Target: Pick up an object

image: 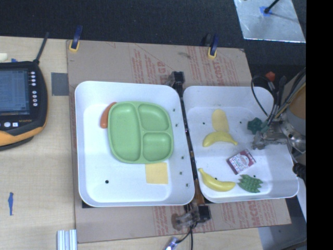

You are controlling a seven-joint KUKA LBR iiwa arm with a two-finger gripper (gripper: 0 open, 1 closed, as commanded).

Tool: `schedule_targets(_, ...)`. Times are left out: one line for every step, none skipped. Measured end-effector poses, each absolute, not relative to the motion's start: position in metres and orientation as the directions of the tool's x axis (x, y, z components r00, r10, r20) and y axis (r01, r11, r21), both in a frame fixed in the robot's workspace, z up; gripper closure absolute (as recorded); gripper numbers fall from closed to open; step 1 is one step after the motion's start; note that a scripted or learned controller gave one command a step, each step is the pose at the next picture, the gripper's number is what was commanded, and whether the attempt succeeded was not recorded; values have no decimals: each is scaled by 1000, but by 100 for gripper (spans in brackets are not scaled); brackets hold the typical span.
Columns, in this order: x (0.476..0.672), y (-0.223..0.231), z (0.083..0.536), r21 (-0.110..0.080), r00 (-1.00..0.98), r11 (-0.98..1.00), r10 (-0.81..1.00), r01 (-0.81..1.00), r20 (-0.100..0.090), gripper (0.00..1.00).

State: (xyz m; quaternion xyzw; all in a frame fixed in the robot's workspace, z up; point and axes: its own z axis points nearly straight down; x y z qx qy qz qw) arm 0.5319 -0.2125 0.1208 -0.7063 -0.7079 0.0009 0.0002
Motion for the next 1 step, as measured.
schedule_targets(592,-212,92,-3,-4,4,1000,1000,0,0)
